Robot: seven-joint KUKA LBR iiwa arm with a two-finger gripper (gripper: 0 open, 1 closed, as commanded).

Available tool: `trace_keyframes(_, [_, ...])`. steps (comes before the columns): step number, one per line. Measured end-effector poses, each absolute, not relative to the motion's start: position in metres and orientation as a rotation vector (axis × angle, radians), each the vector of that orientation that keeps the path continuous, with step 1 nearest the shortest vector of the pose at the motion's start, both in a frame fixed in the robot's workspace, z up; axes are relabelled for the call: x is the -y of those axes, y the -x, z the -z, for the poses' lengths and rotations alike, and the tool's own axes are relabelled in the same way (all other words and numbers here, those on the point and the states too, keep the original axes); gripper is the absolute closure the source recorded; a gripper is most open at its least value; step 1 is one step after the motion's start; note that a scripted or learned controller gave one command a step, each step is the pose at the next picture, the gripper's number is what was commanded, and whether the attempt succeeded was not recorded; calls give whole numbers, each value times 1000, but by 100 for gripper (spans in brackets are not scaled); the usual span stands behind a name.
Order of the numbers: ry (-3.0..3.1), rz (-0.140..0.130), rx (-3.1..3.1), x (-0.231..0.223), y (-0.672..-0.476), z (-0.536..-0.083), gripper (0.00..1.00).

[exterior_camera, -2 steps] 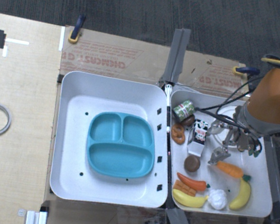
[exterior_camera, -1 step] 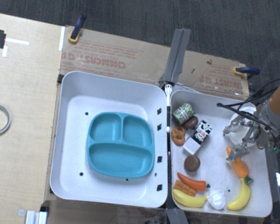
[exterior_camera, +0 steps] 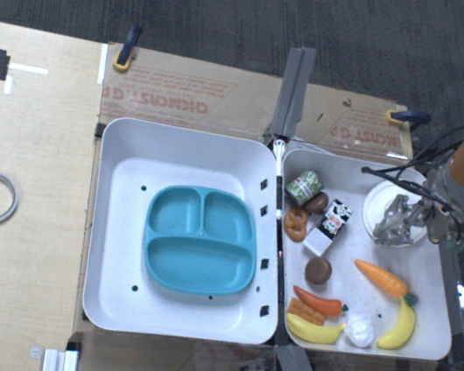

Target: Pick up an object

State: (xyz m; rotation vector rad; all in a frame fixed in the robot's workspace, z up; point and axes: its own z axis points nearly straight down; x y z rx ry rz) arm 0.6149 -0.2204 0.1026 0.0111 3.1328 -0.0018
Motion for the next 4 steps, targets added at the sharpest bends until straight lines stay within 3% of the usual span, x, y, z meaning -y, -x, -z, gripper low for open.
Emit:
trace_keyframes(1, [-197,0,-3134,222,-522,-91,100])
trace_keyframes(2, [-298,0,-3124,200,-543,-91,100])
trace_keyframes(3, [-402,-1,-3116,186,-478,-91,100])
trace_keyframes(4, [-304,0,-3125,161,-498,-91,100])
